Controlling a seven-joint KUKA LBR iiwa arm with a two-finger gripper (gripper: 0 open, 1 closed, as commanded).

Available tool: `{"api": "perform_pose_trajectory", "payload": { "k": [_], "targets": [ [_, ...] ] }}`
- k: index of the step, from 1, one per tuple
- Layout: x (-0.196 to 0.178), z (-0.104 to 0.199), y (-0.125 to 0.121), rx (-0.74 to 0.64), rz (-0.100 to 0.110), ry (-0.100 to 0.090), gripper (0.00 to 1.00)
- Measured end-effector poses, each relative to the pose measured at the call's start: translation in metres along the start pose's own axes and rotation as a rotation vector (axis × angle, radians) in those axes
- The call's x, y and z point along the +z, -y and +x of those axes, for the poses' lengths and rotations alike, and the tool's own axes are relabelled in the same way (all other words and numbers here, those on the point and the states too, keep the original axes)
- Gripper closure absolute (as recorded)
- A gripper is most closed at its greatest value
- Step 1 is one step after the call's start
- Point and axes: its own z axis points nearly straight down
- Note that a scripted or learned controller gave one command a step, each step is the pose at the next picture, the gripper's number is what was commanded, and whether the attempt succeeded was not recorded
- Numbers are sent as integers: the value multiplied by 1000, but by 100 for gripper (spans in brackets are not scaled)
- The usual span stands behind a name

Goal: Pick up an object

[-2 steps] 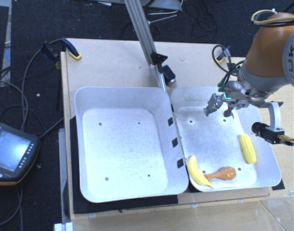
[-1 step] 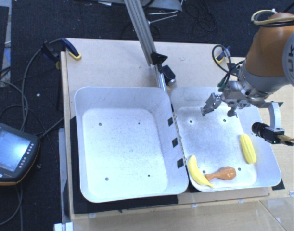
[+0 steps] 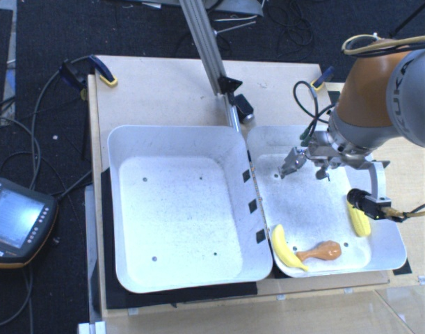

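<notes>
Three candidates lie in the right bin (image 3: 379, 259), all toward its near end: a yellow banana (image 3: 285, 248) at the near-left corner, an orange-brown drumstick-shaped toy (image 3: 321, 252) just beside it, and a yellow corn cob (image 3: 359, 218) by the right wall. The left bin (image 3: 129, 145) bears nothing to grasp. The gripper (image 3: 304, 163) hangs over the far half of the right bin, above bare floor, its two fingers spread apart with nothing between them. From there every object lies toward the camera. The drumstick toy sits almost straight ahead on that line, with its long axis running left to right across the bin, thick end to the right. The banana curves along the left wall, its length running mostly near to far, and its lower tip looks to touch or overlap the toy's thin end. The corn cob stands well apart from both, lying roughly near to far, and partly under a black fitting on the arm's side. In my judgement the toy is the easiest reach, with fingers closing across its narrow neck
</notes>
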Motion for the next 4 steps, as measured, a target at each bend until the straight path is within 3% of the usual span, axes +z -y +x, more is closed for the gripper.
{"api": "perform_pose_trajectory", "payload": {
  "k": [2, 3, 4],
  "targets": [
    [101, -4, 10, 1, 0, 0, 0],
    [88, -4, 9, 1, -4, 0, 100],
    [46, -5, 5, 0, -8, 1, 100]
  ]
}}
